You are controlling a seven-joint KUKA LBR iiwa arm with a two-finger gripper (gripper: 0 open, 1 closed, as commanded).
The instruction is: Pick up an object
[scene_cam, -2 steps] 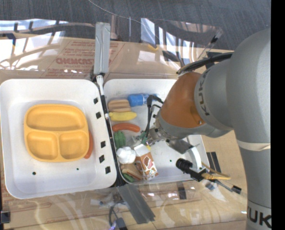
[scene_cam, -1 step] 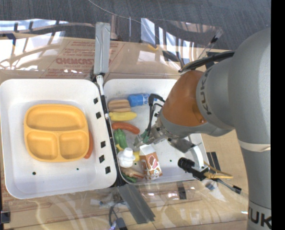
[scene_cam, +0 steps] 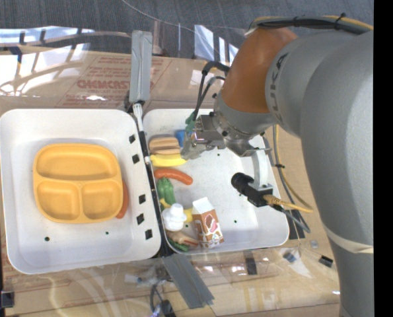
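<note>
Toy foods lie along the left side of the right bin. From back to front they are a burger bun, a yellow banana, a red-orange sausage, a green pepper, a white bottle and a small milk carton. A blue piece sits beside the bun. My gripper hangs low at the back left of this bin, just right of the bun and banana. The wrist hides its tips.
The left bin holds a yellow divided tray with an orange piece along its right edge. The grey arm with its orange band covers the right bin's back right. A black fitting juts over the bin's middle.
</note>
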